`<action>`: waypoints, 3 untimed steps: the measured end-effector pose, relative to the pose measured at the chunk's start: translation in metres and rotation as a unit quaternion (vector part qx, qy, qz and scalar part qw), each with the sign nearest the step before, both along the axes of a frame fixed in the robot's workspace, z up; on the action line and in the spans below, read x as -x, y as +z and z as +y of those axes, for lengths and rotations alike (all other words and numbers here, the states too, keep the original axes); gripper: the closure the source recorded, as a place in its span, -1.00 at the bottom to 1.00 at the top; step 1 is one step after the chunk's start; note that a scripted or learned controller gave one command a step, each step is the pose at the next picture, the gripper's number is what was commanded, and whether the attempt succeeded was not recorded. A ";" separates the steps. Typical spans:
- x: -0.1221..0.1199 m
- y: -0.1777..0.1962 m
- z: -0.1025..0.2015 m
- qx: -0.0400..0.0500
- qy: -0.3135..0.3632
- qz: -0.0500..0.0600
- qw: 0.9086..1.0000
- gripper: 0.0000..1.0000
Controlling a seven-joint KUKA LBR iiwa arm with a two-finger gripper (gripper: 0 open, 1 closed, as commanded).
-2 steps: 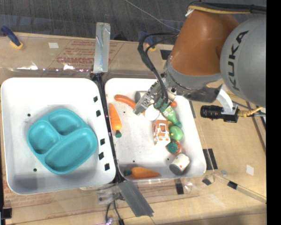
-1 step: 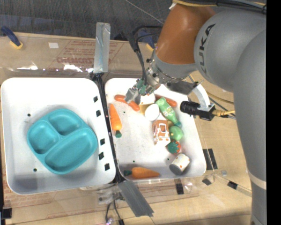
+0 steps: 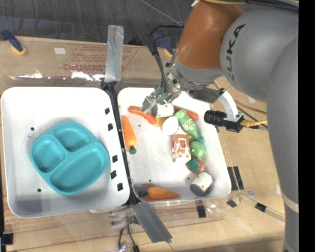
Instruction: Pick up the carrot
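Carrots, as I count them from my station, number three in the right white bin (image 3: 220,140). The orange plastic carrot with the green stub (image 3: 128,134) lies along the bin's left wall, its long axis running nearly up and down the view, narrow end pointing toward the far rim, green stub toward the near side. It sits to the left of the pincer (image 3: 158,100) and a little nearer to me, apart from it.

A second, smaller orange carrot (image 3: 142,114) lies just below and left of the pincer, close beside it, slanted so that its axis runs from upper left to lower right. I cannot tell whether it touches the fingers. A third orange carrot with green leaves (image 3: 158,194) rests along the near wall, lengthwise across the view, well apart from the pincer, leaves pointing left.

The pincer hangs low over the far left part of the right bin, under the grey arm with its orange band (image 3: 205,33). I cannot tell whether it is spread or pressed together, as the wrist hides much of it.

Just right of the pincer stand a white egg-shaped toy (image 3: 170,125) and a green bottle-like toy (image 3: 188,123); farther toward me lie a small printed carton (image 3: 180,147) and a white cup on its side (image 3: 202,183). A turquoise divided plastic plate (image 3: 69,156) lies in the left white bin (image 3: 16,104), well to the pincer's left.
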State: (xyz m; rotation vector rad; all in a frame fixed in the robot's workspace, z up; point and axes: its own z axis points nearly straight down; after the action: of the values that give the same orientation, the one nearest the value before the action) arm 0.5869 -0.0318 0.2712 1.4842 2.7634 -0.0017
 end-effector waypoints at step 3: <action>0.077 0.007 -0.045 0.000 0.335 0.003 0.942 1.00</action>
State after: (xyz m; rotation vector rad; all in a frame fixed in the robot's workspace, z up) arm 0.5097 -0.0768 0.2778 0.4748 3.1056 -0.0017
